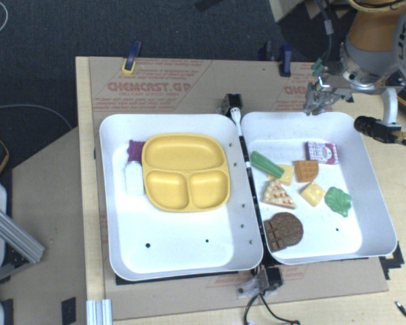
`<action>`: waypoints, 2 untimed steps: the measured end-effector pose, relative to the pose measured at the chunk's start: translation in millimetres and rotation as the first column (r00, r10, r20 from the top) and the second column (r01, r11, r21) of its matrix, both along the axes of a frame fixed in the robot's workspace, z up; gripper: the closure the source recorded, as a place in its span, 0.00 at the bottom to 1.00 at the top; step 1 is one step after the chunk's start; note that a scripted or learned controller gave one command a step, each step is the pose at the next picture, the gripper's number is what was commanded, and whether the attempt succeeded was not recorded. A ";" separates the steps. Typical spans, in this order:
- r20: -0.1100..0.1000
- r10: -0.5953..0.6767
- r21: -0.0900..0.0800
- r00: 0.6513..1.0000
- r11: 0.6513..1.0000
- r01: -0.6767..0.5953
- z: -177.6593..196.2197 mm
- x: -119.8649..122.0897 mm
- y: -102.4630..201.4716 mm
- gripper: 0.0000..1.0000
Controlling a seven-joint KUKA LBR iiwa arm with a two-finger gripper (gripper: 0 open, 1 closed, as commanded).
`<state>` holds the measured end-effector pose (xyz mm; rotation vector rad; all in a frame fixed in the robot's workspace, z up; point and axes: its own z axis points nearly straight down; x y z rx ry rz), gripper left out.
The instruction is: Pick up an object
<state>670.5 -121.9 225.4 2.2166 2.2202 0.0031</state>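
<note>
My gripper: above right bin's far rim, jaw state unclear | green pickle: light, stiff; pinch its narrow middle.

Grey arm w/ orange band at upper right, gripper pointing down, nothing between jaws.

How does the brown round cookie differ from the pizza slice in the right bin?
The cookie is round and dark brown; the pizza slice is a pale yellow wedge with reddish specks. The cookie looks larger than the slice. The cookie lies nearest the bin's front edge, while the slice sits just behind it, beside a green stick. Both are toy foods lying flat in the right bin, well clear of the gripper.
</note>
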 end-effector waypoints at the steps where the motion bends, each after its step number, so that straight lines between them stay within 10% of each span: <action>1: -0.010 0.000 0.003 1.000 1.000 0.000 -10.5 -42.5 27.2 1.00; 2: -0.008 0.000 0.003 1.000 1.000 0.000 1.3 -67.7 54.1 1.00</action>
